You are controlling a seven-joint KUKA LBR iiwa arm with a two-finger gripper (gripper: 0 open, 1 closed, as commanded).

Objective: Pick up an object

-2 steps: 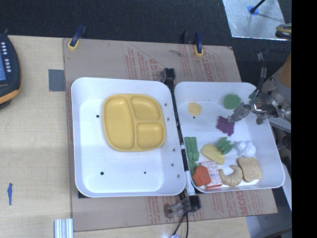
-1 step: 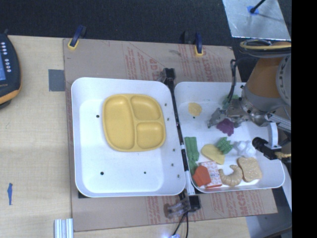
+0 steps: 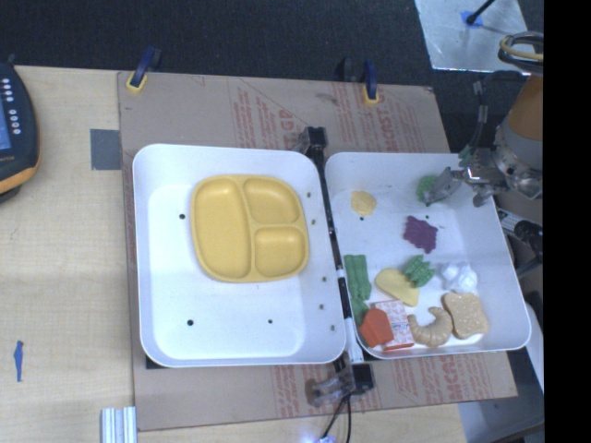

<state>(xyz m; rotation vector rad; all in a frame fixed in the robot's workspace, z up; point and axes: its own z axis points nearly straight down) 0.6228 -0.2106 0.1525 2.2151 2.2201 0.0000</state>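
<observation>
Red block [image 3: 375, 326], white bins [image 3: 148, 247], wooden bench [image 3: 65, 275]

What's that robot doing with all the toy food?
The robot arm is reaching in over the far corner of the right bin, and its gripper is right beside a green toy. It is not clear that it has hold of it. Other toy foods lie in that bin, such as a purple piece and a small yellow one. The left bin holds a yellow divided plate.
</observation>
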